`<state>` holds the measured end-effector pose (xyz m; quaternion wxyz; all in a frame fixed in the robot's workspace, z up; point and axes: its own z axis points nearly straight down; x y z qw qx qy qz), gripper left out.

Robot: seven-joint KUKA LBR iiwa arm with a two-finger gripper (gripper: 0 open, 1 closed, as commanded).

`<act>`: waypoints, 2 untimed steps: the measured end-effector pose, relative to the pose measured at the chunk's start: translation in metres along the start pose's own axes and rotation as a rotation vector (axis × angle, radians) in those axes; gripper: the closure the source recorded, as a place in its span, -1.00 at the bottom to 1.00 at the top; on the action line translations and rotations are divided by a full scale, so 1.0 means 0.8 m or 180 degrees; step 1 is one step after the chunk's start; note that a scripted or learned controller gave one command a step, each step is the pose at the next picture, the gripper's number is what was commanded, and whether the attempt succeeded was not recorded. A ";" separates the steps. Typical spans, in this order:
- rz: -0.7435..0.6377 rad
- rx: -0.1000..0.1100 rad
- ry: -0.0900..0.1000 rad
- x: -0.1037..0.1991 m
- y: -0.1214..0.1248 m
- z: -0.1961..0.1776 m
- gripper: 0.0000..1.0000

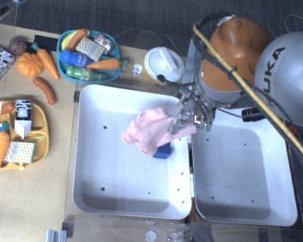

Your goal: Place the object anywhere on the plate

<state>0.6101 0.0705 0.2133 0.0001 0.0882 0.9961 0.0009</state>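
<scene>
Camera view, near to far: left bin [98, 193] with bare white floor up front, then pink cloth [146, 131] crumpled toward its far right corner, blue object [162, 151] peeking from beneath the near edge. Just beyond, jaws [187, 119] low over the cloth's right end, touching or nearly so (open or clenched: cannot tell, wrist blocking sight). Likely the pickup step, grasp unconfirmed. Next: secure hold, lift clear, carry to a plate, perhaps the white round dish [165, 63] on the tabletop behind the bin.
</scene>
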 end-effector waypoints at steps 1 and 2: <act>-0.0563 -0.0003 -0.0008 0.006 0.064 -0.007 1.00; -0.0562 -0.0003 -0.0009 0.006 0.064 -0.007 -1.00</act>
